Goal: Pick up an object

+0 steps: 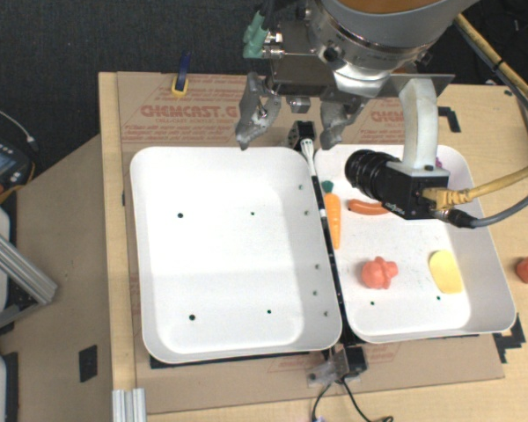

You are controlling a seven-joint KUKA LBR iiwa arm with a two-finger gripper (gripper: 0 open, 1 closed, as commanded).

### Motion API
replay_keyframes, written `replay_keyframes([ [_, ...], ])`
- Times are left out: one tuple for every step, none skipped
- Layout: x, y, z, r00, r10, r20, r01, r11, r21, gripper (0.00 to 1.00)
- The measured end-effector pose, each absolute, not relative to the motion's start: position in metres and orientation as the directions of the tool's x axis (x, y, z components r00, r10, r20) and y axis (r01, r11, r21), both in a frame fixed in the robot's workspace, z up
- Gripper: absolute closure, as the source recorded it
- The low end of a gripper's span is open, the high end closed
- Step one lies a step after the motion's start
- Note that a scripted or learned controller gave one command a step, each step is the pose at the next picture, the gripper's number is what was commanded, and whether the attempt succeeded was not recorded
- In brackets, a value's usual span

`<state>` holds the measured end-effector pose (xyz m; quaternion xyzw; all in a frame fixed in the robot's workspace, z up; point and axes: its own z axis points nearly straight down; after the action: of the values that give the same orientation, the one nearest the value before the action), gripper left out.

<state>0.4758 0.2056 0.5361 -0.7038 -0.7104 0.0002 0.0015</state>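
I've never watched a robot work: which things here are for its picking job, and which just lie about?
For the job:
two-finger gripper, open
orange carrot-shaped toy
pink lumpy toy
yellow oval piece

Lying about:
blue-and-yellow clip
small red object beside the right bin

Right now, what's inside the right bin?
The right bin holds an orange carrot, a pink lump, a yellow piece and a thin red piece. The black camera mount covers part of its floor.
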Motion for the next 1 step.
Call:
replay_keyframes([
  [0.4785, 0.2256, 0.4763, -0.003, 1.000, -0.003, 1.000, 0.003, -0.008, 0.00],
])
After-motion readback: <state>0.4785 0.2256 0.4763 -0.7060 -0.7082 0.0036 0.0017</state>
